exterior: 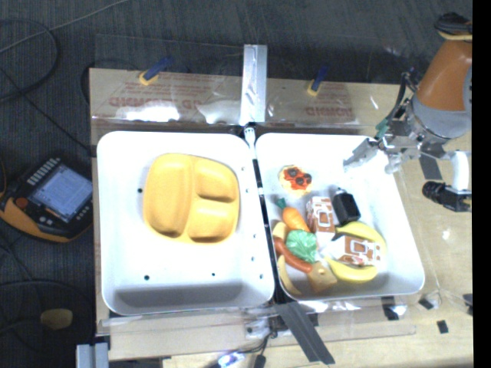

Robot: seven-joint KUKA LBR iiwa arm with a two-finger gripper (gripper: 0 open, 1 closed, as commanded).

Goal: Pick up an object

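Note:
My gripper [376, 159] hangs over the back right corner of the right bin [399, 205], its fingers spread with nothing between them. Below and to its left lies a heap of toy food: a round biscuit with red dots [295, 177], a carrot [294, 218], a green leafy piece [302, 245], a small printed carton [321, 213], a black block [345, 204], a second carton [360, 250] and a yellow banana [354, 271]. The gripper is clear of all of them; the black block is nearest.
The left bin [123, 274] bears a yellow divided plate [190, 198]. A metal divider post [255, 83] stands between the bins at the back. A handheld pendant [50, 198] lies on the floor at far left.

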